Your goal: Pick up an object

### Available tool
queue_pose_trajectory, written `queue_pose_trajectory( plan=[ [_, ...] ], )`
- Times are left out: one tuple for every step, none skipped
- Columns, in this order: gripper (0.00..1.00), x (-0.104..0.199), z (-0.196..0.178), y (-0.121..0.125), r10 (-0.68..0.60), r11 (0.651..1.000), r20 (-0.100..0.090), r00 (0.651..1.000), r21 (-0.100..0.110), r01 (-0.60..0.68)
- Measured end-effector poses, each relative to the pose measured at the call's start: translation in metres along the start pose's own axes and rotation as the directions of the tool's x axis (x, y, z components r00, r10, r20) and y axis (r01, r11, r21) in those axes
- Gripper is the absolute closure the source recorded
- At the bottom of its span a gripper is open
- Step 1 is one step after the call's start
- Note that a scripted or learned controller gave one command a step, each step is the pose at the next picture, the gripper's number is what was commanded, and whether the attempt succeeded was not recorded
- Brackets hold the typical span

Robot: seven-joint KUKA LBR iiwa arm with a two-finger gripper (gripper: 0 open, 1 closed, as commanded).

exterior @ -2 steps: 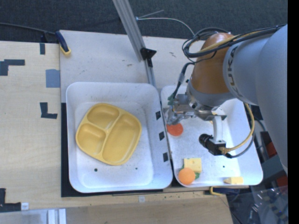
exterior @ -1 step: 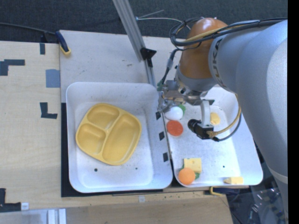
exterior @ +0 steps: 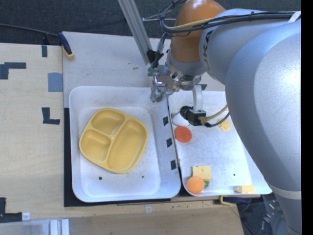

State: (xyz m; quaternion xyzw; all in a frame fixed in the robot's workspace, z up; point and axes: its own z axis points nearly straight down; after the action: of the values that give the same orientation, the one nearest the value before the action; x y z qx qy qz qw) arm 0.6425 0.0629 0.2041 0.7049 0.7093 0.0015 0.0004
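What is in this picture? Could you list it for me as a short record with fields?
left bin: holds a yellow divided plate
right bin: holds a red-orange round piece, an orange ball, and a yellow block touching the ball
arm: grey with an orange band, reaching in from the right
pincer: over the far end of the left bin, close to the wall between the bins
plate state: flat, apart from the pincer

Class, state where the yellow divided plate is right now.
The yellow divided plate lies in the left bin of the camera view, left of the red-orange round piece in the right bin.
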Motion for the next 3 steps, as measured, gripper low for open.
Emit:
queue_pose_trajectory(
  plan=[
    [1.0, -0.014, 0.017, 0.036, 0.005, 1.0, 0.004, 1.0, 0.004, -0.005],
    [1.0, 0.032, 0.016, -0.055, 0.002, 1.0, 0.001, 1.0, 0.009, -0.002],
    [1.0, -0.037, 0.002, -0.07, 0.011, 1.0, 0.005, 1.0, 0.005, -0.011]
  ],
)
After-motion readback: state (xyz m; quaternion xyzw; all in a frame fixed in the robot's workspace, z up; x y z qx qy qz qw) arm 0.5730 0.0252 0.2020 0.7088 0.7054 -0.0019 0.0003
